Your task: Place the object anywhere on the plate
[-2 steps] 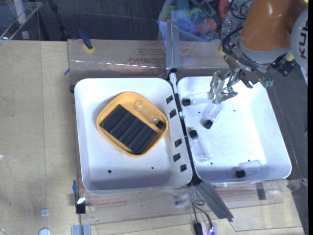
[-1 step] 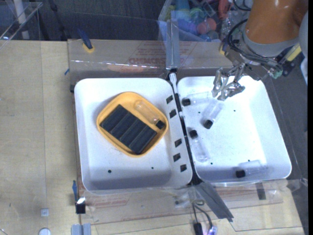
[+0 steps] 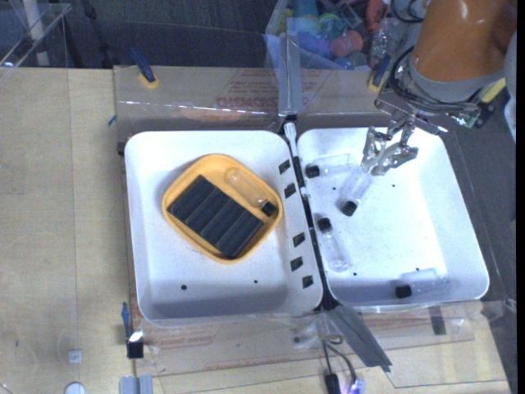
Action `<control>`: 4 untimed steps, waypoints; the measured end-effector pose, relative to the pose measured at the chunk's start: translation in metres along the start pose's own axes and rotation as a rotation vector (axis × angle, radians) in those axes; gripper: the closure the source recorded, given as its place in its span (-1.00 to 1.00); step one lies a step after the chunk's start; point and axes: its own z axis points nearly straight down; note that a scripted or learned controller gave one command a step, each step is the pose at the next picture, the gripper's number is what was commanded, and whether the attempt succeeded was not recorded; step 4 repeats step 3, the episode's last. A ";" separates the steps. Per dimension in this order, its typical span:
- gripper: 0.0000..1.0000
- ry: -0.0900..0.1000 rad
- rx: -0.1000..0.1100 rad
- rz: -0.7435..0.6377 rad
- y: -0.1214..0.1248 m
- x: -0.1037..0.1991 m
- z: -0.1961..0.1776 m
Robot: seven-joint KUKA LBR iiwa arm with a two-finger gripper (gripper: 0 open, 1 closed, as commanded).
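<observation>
- I see the gripper (image 3: 385, 156) over the right bin (image 3: 459, 220), near its far wall.
- A clear tube (image 3: 358, 189) with a dark cap hangs slanting down from the fingers; its upper end sits between them, so I read the fingers as pinching the tube. The tube is transparent, so this is my best reading.
- The capped end points down and away from the fingers, toward the bin floor; I cannot tell if it touches.
- Other clear tubes lie below the fingers in the same bin: one by the divider (image 3: 332, 245), one at the near wall (image 3: 418, 284).
- The plate (image 3: 187, 183), yellow with a dark ridged insert, lies in the left bin (image 3: 156, 286), well apart from the fingers, across the divider.
- Progress, my judgement: pick looks made; lift, carry over the divider and release on the plate all remain.
</observation>
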 end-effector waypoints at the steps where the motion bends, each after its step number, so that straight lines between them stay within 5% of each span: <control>1: 1.00 0.001 -0.001 -0.170 -0.003 0.006 0.007; 3: 1.00 -0.002 0.002 -0.635 -0.001 0.001 -0.010; 4: 1.00 -0.002 0.002 -0.635 -0.001 0.001 -0.010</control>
